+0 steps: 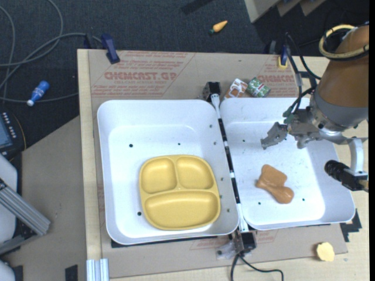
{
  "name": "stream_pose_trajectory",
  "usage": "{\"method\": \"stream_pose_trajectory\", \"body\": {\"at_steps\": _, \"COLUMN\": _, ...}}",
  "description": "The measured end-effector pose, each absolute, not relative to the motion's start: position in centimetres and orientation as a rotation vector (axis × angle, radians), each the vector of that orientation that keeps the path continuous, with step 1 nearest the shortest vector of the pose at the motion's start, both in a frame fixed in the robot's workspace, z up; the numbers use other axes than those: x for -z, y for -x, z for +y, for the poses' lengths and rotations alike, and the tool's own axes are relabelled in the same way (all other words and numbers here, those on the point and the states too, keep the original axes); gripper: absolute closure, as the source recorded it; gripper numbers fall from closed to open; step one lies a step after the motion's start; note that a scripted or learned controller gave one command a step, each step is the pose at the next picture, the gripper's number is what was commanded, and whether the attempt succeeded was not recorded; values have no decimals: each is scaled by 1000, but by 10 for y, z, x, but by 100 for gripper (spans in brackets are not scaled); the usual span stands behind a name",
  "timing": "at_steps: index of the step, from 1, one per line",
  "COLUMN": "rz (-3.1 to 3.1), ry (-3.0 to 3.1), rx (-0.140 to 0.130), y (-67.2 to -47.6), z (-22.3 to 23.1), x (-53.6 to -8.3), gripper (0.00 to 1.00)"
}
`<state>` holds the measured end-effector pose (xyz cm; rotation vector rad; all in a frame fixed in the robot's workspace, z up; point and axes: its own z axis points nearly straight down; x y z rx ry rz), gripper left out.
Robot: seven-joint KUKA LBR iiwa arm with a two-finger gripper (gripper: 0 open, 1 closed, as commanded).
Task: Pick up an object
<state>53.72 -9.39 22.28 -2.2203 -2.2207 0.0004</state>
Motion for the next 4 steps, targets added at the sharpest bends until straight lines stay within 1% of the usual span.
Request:
{"method": "stream_pose_trajectory", "body": {"at_steps": 1, "rz": -2211, "ry": 2220, "rx": -10, "y": -503, "z": -116, "x": -149, "gripper": 0}}
{"method": "stream_pose_trajectory", "body": {"at_steps": 2, "rz": -2222, "ry": 2222, "rx": -1, "y": -508, "z": -119, "x": -82, "gripper": 0}}
{"method": "stream_pose_trajectory", "body": {"at_steps": 3, "rz": -2227, "ry": 2226, "rx": 2, "y": -570, "z": -164, "x": -85, "gripper": 0}}
{"method": "stream_pose_trajectory", "body": {"at_steps": 4, "rz": -2217, "ry": 2218, "rx": -2, "y": -519, "z": -133, "x": -96, "gripper": 0}}
